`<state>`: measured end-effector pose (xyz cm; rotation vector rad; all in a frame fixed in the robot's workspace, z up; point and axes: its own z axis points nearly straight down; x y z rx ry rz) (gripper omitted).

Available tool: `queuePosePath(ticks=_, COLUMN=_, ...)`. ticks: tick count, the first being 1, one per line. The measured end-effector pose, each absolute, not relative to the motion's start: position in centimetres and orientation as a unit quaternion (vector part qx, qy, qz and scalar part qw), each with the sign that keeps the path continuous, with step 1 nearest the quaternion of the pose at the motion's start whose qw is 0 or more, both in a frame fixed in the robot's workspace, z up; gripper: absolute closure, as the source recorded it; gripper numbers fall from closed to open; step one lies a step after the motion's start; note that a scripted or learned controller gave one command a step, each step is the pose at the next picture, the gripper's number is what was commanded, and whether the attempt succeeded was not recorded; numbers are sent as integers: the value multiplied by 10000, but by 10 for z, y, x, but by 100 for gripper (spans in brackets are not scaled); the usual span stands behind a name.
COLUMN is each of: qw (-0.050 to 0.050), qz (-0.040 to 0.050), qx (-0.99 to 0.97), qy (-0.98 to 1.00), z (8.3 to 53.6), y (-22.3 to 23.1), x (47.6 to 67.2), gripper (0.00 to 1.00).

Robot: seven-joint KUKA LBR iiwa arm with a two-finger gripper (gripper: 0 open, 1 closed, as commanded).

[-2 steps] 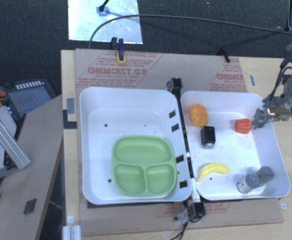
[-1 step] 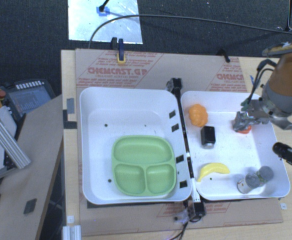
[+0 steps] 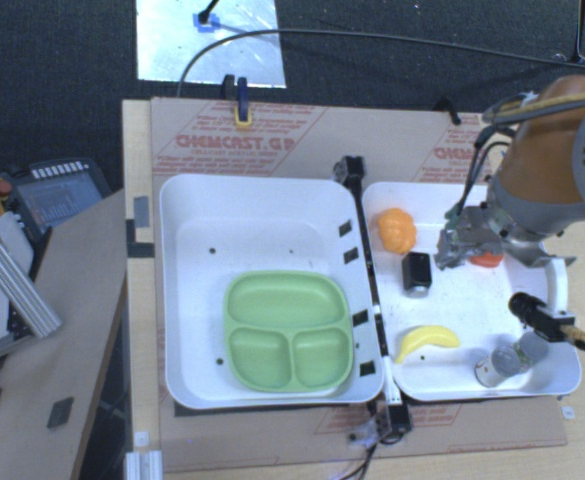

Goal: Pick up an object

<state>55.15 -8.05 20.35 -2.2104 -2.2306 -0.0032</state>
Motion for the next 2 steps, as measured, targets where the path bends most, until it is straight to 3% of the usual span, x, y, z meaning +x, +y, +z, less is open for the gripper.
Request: queuePosePath(ticks=2, qw=6, qz=-12, qx=-7036, qy=-7106, z=204, y=33, x=549, gripper=100)
